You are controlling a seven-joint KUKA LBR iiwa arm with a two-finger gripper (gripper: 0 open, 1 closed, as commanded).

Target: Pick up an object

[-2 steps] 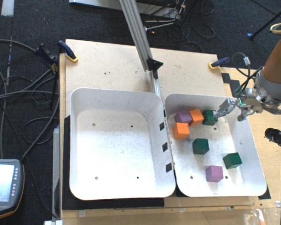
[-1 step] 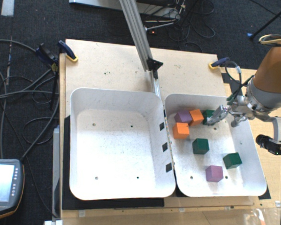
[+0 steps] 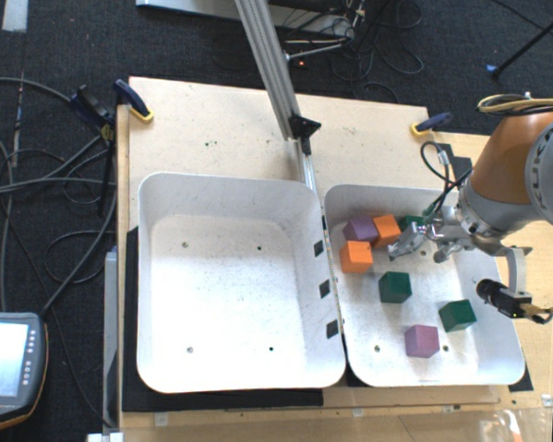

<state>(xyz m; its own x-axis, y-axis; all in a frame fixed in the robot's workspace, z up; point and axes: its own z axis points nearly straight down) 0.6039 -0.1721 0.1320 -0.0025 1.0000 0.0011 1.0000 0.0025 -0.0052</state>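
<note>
Several small blocks lie in the right bin [image 3: 491, 365]. A purple block [image 3: 359, 231] and an orange block [image 3: 385, 229] sit side by side at the back left, with a second orange block [image 3: 356, 256] just in front of them. Further forward are a dark green block [image 3: 395, 286], another green block [image 3: 457, 315] and a purple block [image 3: 422, 340]. My gripper [image 3: 421, 250] hangs over the back middle of this bin, right of the orange block and above the dark green one. It is open, with nothing between its fingers. A green piece [image 3: 412, 223] peeks out behind it.
The left bin [image 3: 166, 210] stands beside the right one, their rims meeting in the middle. A slanted metal pole [image 3: 271, 63] comes down to the bench behind the bins. The arm's orange band [image 3: 506, 163] and its cables hang over the right bin's back right corner.
</note>
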